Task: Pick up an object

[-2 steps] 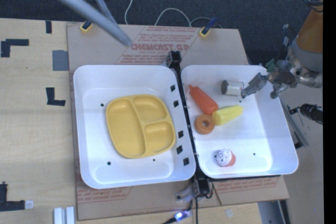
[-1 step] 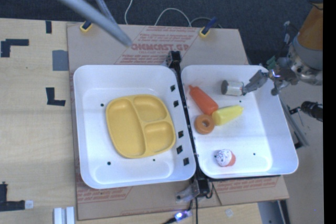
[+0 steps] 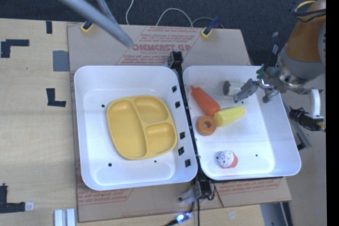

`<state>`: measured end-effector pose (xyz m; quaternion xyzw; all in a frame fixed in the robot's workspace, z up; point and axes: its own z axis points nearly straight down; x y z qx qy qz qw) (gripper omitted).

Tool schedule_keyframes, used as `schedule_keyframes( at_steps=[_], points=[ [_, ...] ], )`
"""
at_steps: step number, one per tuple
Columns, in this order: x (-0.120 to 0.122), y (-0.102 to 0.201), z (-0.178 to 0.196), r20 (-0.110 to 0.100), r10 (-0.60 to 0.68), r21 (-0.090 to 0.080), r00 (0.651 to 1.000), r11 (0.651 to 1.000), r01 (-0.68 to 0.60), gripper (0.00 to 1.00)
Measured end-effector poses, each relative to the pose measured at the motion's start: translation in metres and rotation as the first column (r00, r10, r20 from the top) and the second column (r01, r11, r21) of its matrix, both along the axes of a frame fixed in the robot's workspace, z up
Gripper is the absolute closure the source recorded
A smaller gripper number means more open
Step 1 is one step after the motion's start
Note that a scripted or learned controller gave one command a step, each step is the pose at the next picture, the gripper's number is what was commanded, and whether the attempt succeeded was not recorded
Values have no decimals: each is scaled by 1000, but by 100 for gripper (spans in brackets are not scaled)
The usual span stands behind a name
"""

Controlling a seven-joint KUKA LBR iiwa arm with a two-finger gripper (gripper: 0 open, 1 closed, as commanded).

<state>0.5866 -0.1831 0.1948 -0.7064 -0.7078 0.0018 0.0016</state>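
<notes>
Gripper (image 3: 238, 90) hovers over right bin (image 3: 275, 129), upper part, jaws apart, nothing between them. Below-left of it: orange carrot-like toy (image 3: 204, 100), yellow corn-like toy (image 3: 229, 115), orange ring (image 3: 206, 125) touching the corn, small white-and-orange ball (image 3: 226, 159) near front. Left bin (image 3: 87, 114) holds yellow divided plate (image 3: 142, 126).

The arm (image 3: 304, 45) is seen entering from the right edge of the camera view, its orange band uppermost and the grey wrist section below it. The wrist is angled leftward and slightly downward. The gripper (image 3: 239, 92) is extended to the left of the wrist, with nothing seen between its fingers. Whether the fingers are parted cannot be determined.
</notes>
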Motion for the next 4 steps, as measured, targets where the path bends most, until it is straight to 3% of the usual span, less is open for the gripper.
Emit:
schedule_keyframes(
  at_steps=[2,3,4],
  points=[
    [1,15,-110,2,0,-1,1000,1000,0,0],
    [2,15,-96,4,1,-1,1000,1000,-1,100],
    [-4,18,-52,7,-1,0,1000,1000,1,100]
  ],
)
